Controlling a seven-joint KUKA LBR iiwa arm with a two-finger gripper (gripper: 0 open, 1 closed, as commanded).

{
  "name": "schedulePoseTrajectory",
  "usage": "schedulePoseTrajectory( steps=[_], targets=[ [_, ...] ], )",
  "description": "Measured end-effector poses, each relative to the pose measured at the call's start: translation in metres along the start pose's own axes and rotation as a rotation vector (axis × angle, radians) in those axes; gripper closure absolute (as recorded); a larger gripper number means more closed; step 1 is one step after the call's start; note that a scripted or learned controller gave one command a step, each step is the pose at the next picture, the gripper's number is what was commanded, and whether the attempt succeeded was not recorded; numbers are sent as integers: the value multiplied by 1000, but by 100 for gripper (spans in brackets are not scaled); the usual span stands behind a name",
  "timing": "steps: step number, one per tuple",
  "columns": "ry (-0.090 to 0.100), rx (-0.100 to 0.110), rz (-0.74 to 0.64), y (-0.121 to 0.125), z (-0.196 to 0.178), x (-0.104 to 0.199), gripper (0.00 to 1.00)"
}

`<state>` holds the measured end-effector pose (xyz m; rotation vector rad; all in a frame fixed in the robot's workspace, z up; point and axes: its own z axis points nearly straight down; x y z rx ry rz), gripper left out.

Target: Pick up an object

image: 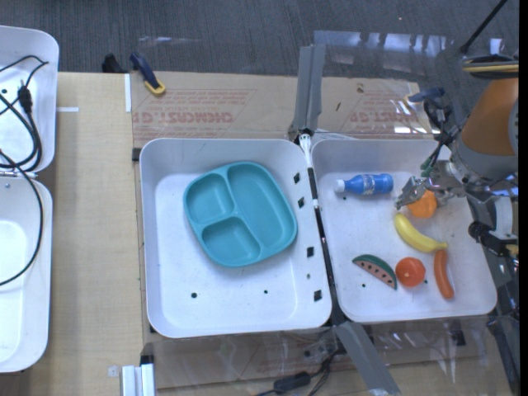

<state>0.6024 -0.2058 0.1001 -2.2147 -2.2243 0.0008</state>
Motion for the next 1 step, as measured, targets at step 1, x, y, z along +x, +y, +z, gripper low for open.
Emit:
schedulePoseTrajectory(
  steps=[1],
  targets=[
    [-2, -1, 3, 18, -91, 137, 100]
  ],
)
